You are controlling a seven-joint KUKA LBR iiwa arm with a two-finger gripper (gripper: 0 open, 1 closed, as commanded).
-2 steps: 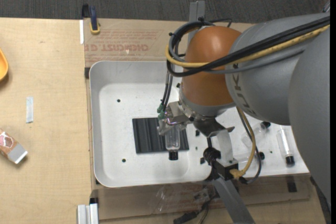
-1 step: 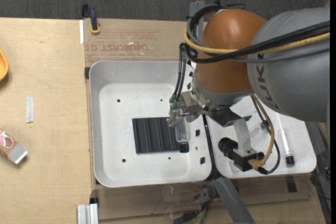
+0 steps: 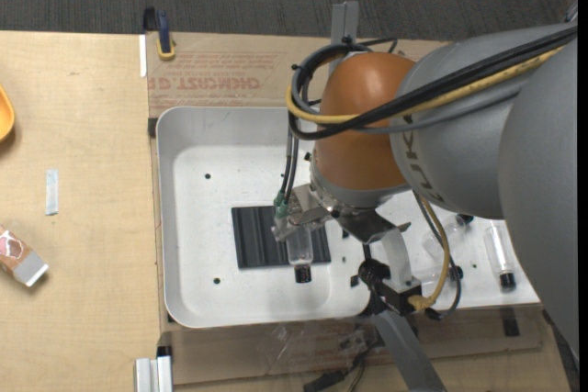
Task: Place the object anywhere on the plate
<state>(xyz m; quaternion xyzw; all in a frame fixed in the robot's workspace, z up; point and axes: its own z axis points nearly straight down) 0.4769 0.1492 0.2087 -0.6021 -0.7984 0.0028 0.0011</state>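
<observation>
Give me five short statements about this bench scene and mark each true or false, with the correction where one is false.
1. The dark ribbed rectangular plate lies inside the shallow white bin. True.
2. The gripper hangs over the bare wooden bench to the left of the bin. False: it is over the bin, at the plate's right edge.
3. A small clear tube with a dark tip sits below the gripper, at the plate's right side. True.
4. The band above the arm's wrist is blue. False: it is orange.
5. A sheet of brown cardboard with red print lies behind the bin. True.
</observation>
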